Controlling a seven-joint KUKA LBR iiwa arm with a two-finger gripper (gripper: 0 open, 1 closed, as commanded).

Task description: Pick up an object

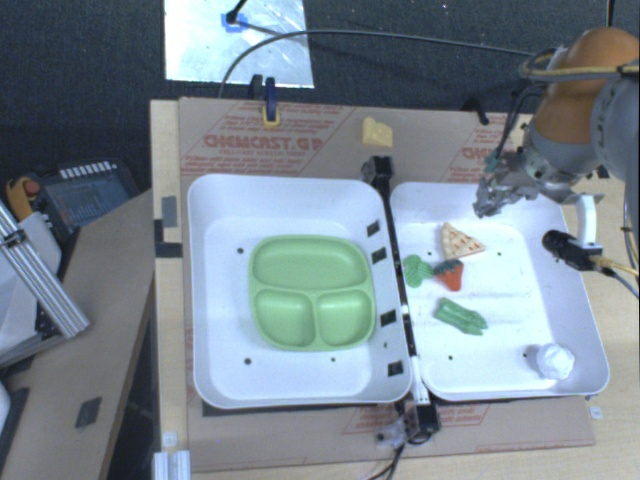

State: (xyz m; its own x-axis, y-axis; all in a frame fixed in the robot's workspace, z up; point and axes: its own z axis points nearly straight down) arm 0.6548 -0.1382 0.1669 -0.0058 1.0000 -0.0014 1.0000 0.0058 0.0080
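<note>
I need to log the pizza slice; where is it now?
The pizza slice lies in the right bin, near its back left, just above the carrot.

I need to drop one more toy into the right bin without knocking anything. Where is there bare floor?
In the right bin, floor lies bare between the green pod and the near wall, left of the white ball, and along the right wall. It is crowded at centre-left: pizza slice, carrot, with the gripper above the far edge.
</note>
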